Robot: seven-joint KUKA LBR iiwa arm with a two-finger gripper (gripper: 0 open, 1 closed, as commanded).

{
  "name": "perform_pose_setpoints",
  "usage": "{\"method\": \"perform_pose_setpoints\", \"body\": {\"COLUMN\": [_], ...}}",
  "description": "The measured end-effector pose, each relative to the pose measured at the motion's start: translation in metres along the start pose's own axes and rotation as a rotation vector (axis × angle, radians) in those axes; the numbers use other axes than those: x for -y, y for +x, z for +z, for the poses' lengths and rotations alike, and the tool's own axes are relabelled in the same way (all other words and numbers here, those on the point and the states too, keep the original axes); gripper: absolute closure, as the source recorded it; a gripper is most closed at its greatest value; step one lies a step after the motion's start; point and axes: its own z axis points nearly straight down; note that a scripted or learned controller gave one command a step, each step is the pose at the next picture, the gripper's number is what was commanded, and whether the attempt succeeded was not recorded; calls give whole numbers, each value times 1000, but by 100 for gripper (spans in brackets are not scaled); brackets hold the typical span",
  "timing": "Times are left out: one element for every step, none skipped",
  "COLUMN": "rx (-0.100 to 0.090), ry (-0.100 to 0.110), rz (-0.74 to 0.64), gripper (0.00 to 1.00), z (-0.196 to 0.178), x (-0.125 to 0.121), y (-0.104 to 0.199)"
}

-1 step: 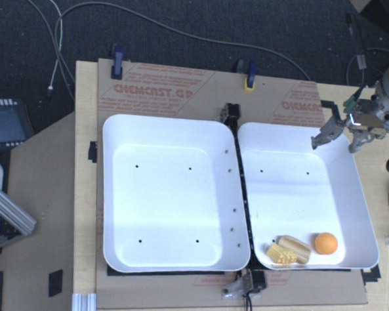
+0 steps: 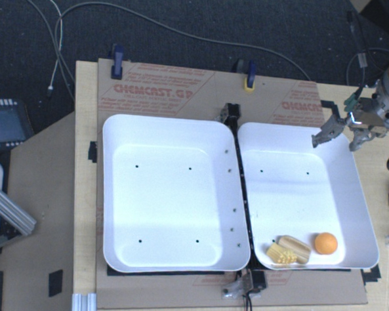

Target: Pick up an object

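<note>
An orange ball (image 2: 326, 243) rests near the front right corner of the right bin (image 2: 297, 191). Just left of it lie a tan bread-like roll (image 2: 295, 245) and a small yellow corn piece (image 2: 281, 255), touching each other. My gripper (image 2: 341, 139) hangs over the right bin's far right corner, well away from these objects. Its two fingers are spread apart with nothing between them, so it is open.
The left bin (image 2: 172, 196) sits beside the right one on a cardboard sheet (image 2: 172, 91) held by two clamps (image 2: 117, 60). Cables run across the dark floor behind the bench. A black bracket (image 2: 231, 112) stands between the bins at the back.
</note>
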Motion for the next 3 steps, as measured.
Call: {"method": "perform_pose_setpoints", "body": {"rx": [-1,-1,-1], "ry": [5,4,5], "rz": [-1,0,0], "gripper": [0,0,0], "z": [59,102,149], "x": [-3,-4,5], "y": [8,3,6]}}
